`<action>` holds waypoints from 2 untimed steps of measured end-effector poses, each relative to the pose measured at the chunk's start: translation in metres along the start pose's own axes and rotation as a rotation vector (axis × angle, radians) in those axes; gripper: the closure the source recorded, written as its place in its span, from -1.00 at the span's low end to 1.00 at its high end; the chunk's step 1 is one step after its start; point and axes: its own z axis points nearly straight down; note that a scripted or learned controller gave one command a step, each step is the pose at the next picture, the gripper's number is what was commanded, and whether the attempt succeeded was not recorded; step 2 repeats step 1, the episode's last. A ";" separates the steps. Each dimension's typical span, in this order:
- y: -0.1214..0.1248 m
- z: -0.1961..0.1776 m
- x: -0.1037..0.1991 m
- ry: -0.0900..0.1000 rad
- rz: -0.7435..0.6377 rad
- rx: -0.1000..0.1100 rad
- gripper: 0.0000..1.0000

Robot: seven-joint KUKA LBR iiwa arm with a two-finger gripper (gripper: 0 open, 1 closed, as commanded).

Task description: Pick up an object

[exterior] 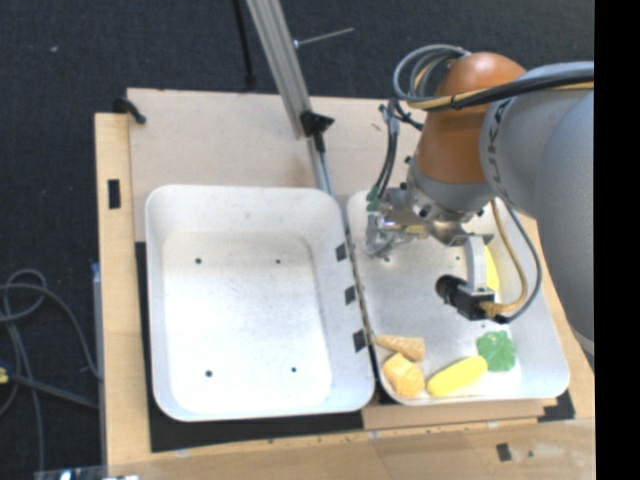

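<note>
We're hanging the gripper [380, 240] over the right bin [425, 278], up near its far-left corner, close to the wall it shares w/ the left bin [250, 298]. Can't tell the jaw state from here; the metal tip is small and blurred, and nothing is showing in it. The pickable stuff is all sitting along the right bin's near edge: a tan cone [400, 346] by the left wall, an orange-yellow block [403, 375] in the near-left corner just below it, a yellow oblong [457, 375] beside that, and a green piece [497, 350] toward the near-right corner. So every target is lying toward the near edge from the gripper, well apart from it, w/ bare bin floor between. Nearest is prob. the cone, almost straight toward the near edge along the left wall; its long axis is running roughly across the bin, left-right, tilting slightly. We're judging the next move needs travel toward that near edge, then jaws set across the cone's short side. A black part [462, 296] on the arm is hanging over mid-bin.
</note>
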 end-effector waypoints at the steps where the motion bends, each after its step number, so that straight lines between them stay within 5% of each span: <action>1: 0.015 -0.015 0.053 0.000 0.001 0.000 1.00; 2: 0.015 -0.015 0.053 0.000 0.001 0.000 1.00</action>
